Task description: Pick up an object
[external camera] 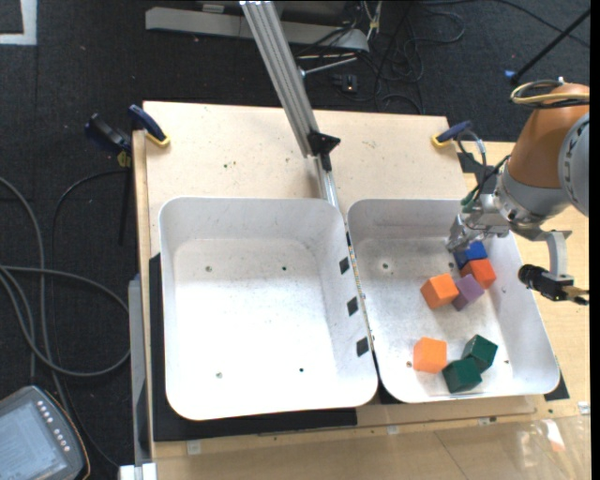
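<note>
**Bench and Surroundings**

The bench top [281, 150] was a pale, speckled board set on a dark carpeted floor [66, 169]. Blue-and-yellow clamps gripped its far left corner [145, 127] and far right corner [452, 134]. A slanted aluminium rail [286, 75] ran from the far side down to the middle of the bench. Black cables [37, 309] looped over the floor to the left, and more cables [412, 47] lay at the far side beside a grey metal base [253, 23]. A grey handheld pendant [33, 436] lay at the near left corner. Lighting was even, with soft shadows.
</note>
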`<action>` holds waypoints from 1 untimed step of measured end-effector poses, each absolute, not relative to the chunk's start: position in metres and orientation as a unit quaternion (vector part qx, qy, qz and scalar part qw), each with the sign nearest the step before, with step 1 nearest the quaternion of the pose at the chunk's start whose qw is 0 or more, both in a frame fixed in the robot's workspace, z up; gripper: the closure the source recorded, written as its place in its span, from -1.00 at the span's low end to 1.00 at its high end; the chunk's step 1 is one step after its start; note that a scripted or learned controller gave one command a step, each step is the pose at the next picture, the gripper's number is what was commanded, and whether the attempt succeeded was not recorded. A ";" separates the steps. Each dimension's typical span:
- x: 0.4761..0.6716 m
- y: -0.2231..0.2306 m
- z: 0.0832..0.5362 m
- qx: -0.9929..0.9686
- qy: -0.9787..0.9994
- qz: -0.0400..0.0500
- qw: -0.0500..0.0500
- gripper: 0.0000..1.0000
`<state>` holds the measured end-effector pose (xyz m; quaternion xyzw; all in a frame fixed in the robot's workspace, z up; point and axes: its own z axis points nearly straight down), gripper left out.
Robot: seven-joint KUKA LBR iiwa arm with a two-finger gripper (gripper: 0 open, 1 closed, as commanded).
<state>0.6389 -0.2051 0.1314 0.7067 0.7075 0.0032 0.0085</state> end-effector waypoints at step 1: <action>0.634 -0.209 0.178 0.707 0.707 0.001 0.003 1.00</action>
